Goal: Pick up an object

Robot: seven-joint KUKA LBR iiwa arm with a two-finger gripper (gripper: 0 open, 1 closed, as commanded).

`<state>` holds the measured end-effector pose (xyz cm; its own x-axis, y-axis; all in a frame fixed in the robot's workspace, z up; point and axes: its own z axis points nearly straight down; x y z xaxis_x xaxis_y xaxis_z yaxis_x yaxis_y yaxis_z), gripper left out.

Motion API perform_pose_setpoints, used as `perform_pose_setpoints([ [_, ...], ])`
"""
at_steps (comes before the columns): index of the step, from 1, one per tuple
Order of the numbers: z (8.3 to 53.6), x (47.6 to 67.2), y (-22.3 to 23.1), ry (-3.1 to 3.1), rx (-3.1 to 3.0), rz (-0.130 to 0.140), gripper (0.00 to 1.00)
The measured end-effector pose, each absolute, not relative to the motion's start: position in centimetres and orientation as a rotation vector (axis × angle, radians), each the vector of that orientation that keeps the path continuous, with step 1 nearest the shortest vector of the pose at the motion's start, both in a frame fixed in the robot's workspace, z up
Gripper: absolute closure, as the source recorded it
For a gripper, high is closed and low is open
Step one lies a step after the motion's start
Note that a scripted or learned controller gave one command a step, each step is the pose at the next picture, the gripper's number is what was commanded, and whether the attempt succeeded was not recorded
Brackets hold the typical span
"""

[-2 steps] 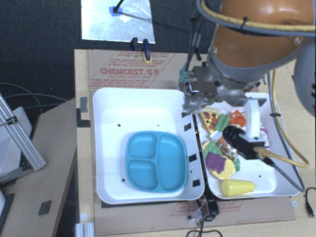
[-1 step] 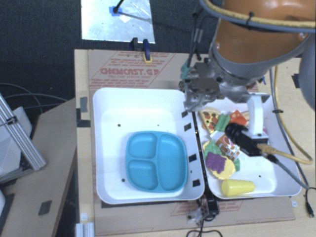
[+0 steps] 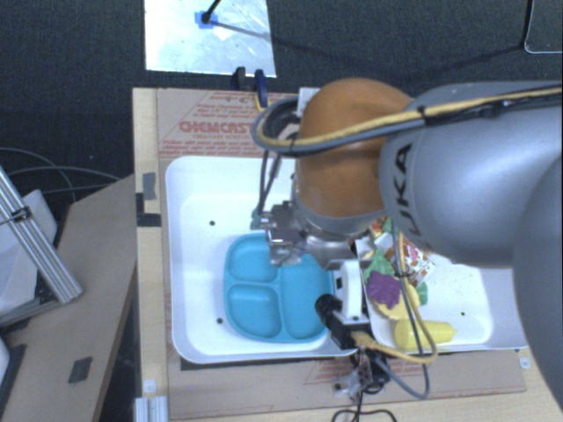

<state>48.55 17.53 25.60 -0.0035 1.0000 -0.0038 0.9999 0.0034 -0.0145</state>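
Note:
A blue compartment tray (image 3: 268,295) lies in the left white bin (image 3: 198,236), toward its front right. The arm's orange band and wrist hang directly over the tray's right part and hide the gripper, somewhere above the tray's upper right corner. In the right bin (image 3: 466,323) I see a purple grape-like toy (image 3: 383,288), a yellow banana-like toy (image 3: 424,331) and a colourful packet (image 3: 406,255), partly covered by the arm.
The bins sit on a cardboard sheet (image 3: 211,126) on the bench. A shiny square plate (image 3: 209,25) lies on the dark floor behind. Aluminium framing (image 3: 31,236) stands at the left. Cables hang off the wrist near the bins' front edge.

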Motion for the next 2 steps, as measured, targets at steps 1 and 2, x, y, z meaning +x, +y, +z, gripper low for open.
perform_pose_setpoints([
  [1,16.0,55.8,17.8,-2.222,-2.222,-0.001,1.0],
  [2,28.5,57.3,20.3,-2.232,-2.218,-0.019,1.0],
])
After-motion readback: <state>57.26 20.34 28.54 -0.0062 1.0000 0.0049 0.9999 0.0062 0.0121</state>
